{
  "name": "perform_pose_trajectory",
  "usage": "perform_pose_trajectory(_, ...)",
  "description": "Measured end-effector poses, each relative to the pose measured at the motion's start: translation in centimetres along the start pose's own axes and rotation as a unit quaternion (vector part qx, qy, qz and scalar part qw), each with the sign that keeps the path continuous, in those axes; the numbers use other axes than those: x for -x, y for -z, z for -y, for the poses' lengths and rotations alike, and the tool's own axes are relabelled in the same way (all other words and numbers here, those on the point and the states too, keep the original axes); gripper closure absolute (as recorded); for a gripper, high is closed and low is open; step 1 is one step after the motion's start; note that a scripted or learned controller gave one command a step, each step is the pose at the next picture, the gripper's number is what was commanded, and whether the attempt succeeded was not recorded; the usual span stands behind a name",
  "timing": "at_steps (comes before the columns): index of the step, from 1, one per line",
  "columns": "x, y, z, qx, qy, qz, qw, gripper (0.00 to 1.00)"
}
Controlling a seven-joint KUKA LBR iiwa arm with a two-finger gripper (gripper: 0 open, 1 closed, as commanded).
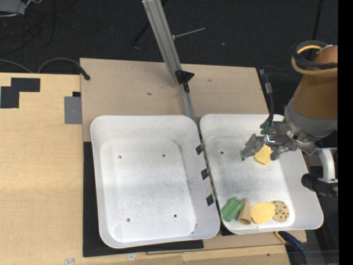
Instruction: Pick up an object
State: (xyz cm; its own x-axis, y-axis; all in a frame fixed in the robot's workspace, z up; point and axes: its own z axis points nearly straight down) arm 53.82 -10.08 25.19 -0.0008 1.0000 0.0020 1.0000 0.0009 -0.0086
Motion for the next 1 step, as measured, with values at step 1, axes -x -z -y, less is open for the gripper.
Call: perform_pose_trajectory(1,0.16,0.25,-0.06,0.003,-0.002,0.001,1.0000,0.00)
